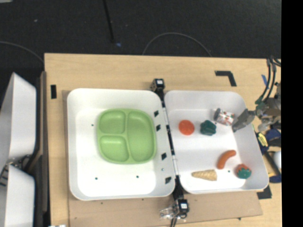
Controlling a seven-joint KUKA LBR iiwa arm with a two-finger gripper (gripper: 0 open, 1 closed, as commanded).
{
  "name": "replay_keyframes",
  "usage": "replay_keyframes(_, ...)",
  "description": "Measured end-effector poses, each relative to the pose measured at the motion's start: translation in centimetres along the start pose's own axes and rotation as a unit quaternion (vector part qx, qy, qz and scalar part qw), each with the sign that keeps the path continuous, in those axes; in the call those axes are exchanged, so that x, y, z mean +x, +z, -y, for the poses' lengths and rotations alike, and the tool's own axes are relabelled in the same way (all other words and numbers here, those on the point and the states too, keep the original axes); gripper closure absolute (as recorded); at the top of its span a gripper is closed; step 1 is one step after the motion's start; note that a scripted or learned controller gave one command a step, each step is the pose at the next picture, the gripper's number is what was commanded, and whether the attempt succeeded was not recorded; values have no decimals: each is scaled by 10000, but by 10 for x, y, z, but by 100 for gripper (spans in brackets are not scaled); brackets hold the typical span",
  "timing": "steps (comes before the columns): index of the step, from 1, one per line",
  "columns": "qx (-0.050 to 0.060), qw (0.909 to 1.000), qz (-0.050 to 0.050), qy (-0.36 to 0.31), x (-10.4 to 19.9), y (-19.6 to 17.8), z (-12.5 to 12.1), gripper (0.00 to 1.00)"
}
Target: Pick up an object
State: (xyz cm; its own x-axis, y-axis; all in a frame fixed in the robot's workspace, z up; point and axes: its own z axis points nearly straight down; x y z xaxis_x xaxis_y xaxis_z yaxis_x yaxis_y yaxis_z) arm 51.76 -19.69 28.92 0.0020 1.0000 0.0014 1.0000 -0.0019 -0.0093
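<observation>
Camera view: a slanted look down on two white bins side by side on a wooden bench

Left bin (80,141): carries a green plate (127,135) with three compartments, lying flat near the middle; nothing sits on it, so it reads as a place to put things, not as something to grab

Right bin (199,103): all the loose objects lie here, spread well apart, which leaves room to come down beside any one of them

Red disc (186,127): near the divider, just beside a dark green lump (207,127)

Can (223,116): small and silvery, on its side by the far right of the bin, nearest the gripper

Sausage (226,158): orange, curved, lying flat toward the near right

Cone (204,175): tan, on its side by the near wall

Strawberry (243,171): red and green, perhaps a strawberry, though it is too small to be sure; it rests in the near right corner, close to the wall, an awkward spot to reach

Gripper (244,119): a grey wedge at the right rim of the right bin, just beside the can; whether it is open or closed cannot be told, and nothing is seen in it

Stage: no object lifted yet; the can looks the likeliest target, being closest
</observation>
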Motion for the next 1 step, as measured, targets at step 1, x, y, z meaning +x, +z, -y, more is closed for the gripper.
replay_keyframes(1,-53,10000,14,-17,1,-6,-2,0)
